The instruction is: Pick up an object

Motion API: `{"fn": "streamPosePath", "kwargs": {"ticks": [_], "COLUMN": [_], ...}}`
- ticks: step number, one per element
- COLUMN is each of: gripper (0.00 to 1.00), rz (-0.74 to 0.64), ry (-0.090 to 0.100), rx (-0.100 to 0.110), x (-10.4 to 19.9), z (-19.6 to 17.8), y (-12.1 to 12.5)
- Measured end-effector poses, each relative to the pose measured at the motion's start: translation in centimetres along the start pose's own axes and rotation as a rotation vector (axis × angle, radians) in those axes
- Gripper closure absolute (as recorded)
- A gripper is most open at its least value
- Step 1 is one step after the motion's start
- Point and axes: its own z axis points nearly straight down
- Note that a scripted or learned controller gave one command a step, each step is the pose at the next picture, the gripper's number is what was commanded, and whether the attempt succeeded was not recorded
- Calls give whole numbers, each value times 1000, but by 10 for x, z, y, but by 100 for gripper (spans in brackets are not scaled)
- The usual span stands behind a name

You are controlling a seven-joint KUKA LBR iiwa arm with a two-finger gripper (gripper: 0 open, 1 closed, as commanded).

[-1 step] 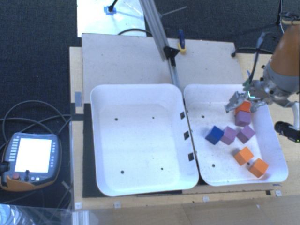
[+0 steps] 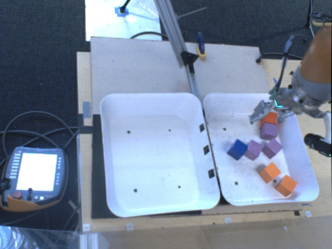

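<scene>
Two white bins point(image 2: 155, 105) sat side by side; gripper point(image 2: 267, 110), aperture unreadable, hovered over an orange cube point(image 2: 269, 119), probably light, rigid, best pinched across flat faces.

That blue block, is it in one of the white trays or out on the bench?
In. The blue block lies on the floor of the right bin, near its left wall, next to a purple block.

Both bins point(image 2: 155, 105) were smooth white plastic with a slight sheen, set on a matt, pale wooden bench point(image 2: 140, 61). The blocks point(image 2: 268, 148) had matt, flat-coloured faces. The floor point(image 2: 41, 45) was dark, rough carpet, and the slanted pole point(image 2: 168, 19) was bare brushed metal.
</scene>
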Motion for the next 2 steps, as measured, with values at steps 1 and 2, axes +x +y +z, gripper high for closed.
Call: {"fn": "streamPosePath", "kwargs": {"ticks": [1, 2], "gripper": [0, 0], "rz": [1, 1], "ry": [0, 0], "rx": [4, 5], "x": [0, 1], "z": [42, 84], "y": [2, 6]}}
